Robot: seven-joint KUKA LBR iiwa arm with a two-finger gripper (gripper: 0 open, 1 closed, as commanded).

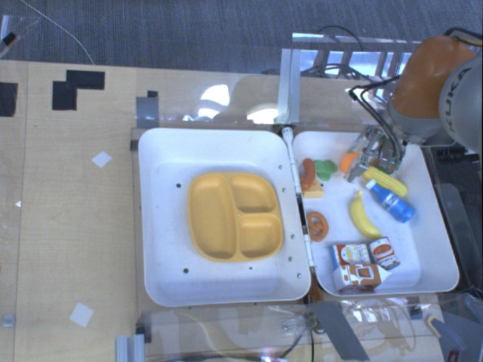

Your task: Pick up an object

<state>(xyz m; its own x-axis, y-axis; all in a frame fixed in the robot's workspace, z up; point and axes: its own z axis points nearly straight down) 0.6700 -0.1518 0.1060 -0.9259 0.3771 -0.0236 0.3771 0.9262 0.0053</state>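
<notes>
My gripper [370, 161] hangs over the back of the right bin [441, 274], right above an orange carrot-like piece [347, 161] and the end of a yellow corn cob [386, 179]. A blue bottle [392, 201] lies just right of the corn. A banana [363, 216] sits mid-bin. A hot dog [308, 173], a green piece [325, 169] and a pretzel-like brown ring [317, 225] lie along the bin's left side. A red and white carton [362, 264] rests at the front.
The left bin [162, 277] holds a yellow divided plate [234, 216]. A metal frame [339, 51] stands behind the bins. The arm's orange band [426, 78] looms over the back right corner.
</notes>
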